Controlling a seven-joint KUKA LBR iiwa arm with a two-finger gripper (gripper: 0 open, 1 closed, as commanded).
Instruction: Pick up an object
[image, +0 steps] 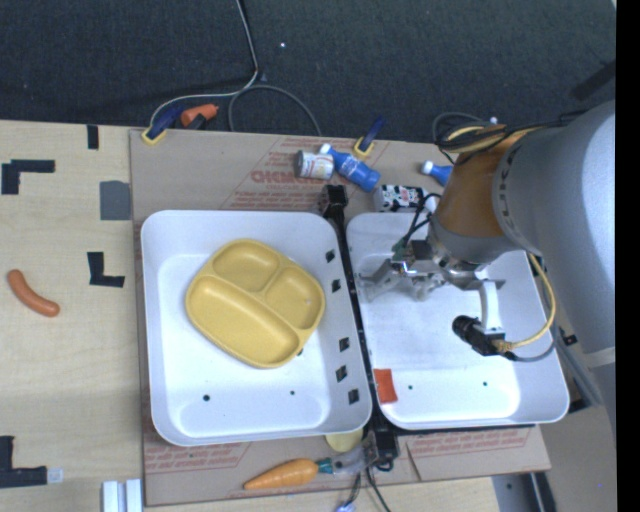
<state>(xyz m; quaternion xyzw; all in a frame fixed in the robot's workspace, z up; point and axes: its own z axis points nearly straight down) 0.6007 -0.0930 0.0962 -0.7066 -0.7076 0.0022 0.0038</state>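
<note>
A yellow divided plate (256, 300) lies tilted in the left bin (170, 400). My gripper (403, 273) hangs low over the upper left part of the right bin (520, 400), near the wall between the two bins. The grey arm with its orange band (470, 200) comes in from the upper right and hides the bin's far right corner. I see nothing held at the gripper. A small orange-red block (383, 385) sits at the right bin's lower left, well below the gripper.
A carrot (283, 473) lies on the cardboard in front of the bins. A sausage (33, 293) rests on the bench at far left. Blue and white clamps (340, 165) and cables sit behind the bins. A black cable plug (478, 335) hangs off the wrist.
</note>
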